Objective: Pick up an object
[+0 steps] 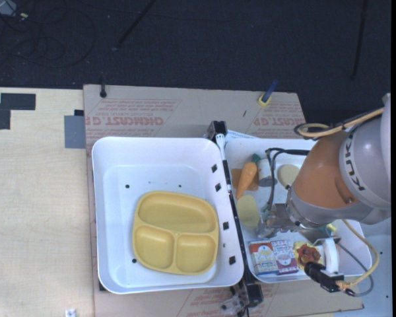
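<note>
Orange carrot [246,178] lies far-left in right bin [366,240]; hand [274,220] hovers near it, grip state unclear. Centre over carrot before descending.

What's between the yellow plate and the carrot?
In the camera view, the two bins' white walls with black clips lie between the yellow plate and the carrot.
</note>
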Robot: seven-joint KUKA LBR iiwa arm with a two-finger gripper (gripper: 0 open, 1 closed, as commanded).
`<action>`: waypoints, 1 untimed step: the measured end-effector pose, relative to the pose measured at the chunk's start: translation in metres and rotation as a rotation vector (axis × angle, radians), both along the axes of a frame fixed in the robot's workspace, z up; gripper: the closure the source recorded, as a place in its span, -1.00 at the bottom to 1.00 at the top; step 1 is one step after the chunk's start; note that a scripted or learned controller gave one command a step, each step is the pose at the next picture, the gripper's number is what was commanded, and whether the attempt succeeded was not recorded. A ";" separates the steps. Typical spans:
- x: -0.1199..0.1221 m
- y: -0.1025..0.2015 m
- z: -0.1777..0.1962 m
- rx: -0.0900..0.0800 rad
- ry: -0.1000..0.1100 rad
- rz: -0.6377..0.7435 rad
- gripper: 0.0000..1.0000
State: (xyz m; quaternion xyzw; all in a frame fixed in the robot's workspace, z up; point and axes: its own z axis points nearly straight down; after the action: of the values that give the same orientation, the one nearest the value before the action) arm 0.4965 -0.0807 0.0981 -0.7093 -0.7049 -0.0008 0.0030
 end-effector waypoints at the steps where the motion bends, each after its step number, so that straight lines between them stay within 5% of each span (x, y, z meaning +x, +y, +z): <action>1: 0.084 -0.026 0.082 -0.006 -0.002 0.007 1.00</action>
State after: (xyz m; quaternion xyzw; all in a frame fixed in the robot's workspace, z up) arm 0.5809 -0.1069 0.1805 -0.7069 -0.7073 0.0006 0.0004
